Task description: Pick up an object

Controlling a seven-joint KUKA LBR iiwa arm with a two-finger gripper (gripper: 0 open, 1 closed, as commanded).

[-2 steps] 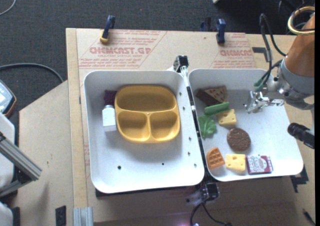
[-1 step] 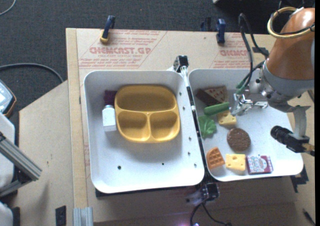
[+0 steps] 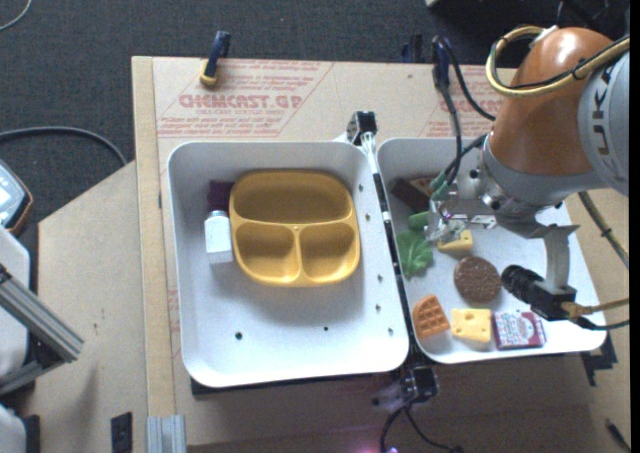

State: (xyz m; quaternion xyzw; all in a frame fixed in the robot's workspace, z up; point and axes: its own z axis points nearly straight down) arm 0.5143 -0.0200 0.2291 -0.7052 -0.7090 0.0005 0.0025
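Observation:
My gripper [image 3: 446,224] is low over the right bin [image 3: 585,336], near its upper left part. A small yellow cheese piece [image 3: 460,240] lies right beneath and just to the right of the gripper tip. A green leafy piece [image 3: 415,250] is just left of it. A round brown patty [image 3: 477,280] lies below the gripper. Further toward the front are an orange waffle [image 3: 431,316], a yellow cheese wedge [image 3: 471,325] and a red-and-white packet [image 3: 518,329]. A dark brown item [image 3: 408,189] sits at the bin's back left, partly hidden by the wrist.
The left bin [image 3: 200,341] holds a yellow divided plate [image 3: 294,226], a small white bottle [image 3: 218,236] and a dark purple item [image 3: 220,190] at its left. The wall between the two bins [image 3: 385,231] runs close to the gripper's left.

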